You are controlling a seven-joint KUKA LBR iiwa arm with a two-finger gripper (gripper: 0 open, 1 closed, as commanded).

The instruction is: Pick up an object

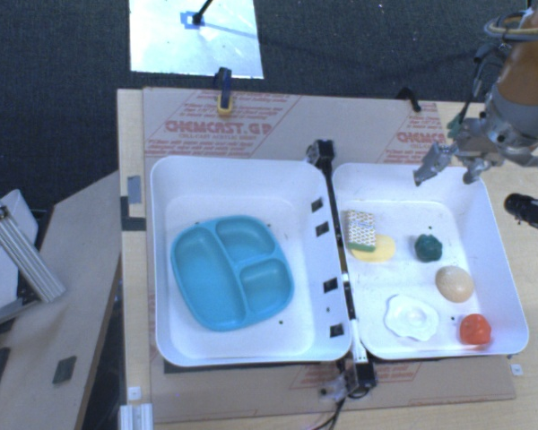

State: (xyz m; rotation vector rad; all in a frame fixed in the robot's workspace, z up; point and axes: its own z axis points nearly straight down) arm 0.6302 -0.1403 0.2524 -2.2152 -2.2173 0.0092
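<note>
The right bin (484, 206) holds a yellow-green sponge on a yellow disc (364, 234), a dark green lump (428, 247), a beige egg (454, 283), a fried egg toy (411, 318) and a red tomato (474, 330). My gripper (450, 166) hangs above the bin's far edge at the upper right, open, its two fingers spread with nothing between them. It stands well above and behind the green lump.
The left bin (179, 177) carries a blue divided plate (231, 271). Black clips (330, 245) run along the seam between the bins. Cardboard (278, 124) lies under both bins, with a yellow clamp (224, 92) at its far edge.
</note>
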